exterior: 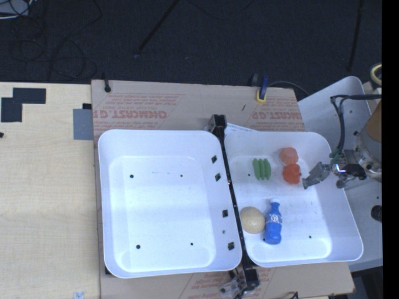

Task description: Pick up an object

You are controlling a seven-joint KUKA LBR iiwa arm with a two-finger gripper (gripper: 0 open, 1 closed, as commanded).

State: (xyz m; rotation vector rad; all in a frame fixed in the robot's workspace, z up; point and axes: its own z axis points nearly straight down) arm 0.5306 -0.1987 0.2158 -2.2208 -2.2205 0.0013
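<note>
- Two shallow white plastic bins [162, 143] sit side by side.
- Right bin: green ridged piece [261, 169], orange lumps [290, 165], beige ball [252, 220], blue bottle [273, 222].
- Tool [313, 176] hovers at its right edge; grip state unclear.

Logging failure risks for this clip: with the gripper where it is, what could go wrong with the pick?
1. The gripper hangs beside two orange-red pieces that touch, so it may catch both or push them apart.
2. The blue bottle lies against the beige ball; nudging either could roll the ball away.
</note>
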